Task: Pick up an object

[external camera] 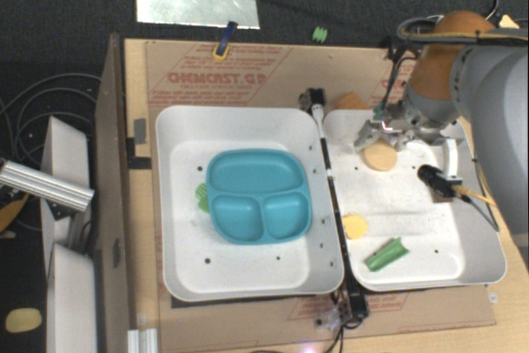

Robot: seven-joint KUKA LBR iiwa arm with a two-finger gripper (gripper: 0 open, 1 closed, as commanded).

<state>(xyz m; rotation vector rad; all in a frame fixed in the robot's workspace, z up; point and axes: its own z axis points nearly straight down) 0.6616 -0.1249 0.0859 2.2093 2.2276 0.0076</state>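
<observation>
In the right bin (471, 256), a tan round piece (382, 159) lies near the far left corner. My gripper (385, 135) hangs right over its far edge, at or just above it; I cannot make out whether it touches. A small yellow round piece (355, 226) lies by the bin's left wall, and a green oblong piece (386, 254) sits near the front. In the left bin (178, 260) a blue divided plate (258, 194) lies flat, with a green bit (201, 196) peeking out at its left edge.
The grey arm (488, 87) comes in from the right over the right bin's far corner. An orange-tan scrap (350, 101) lies on the cardboard behind the bins. A black-and-white rod (321, 132) runs along the gap between the bins.
</observation>
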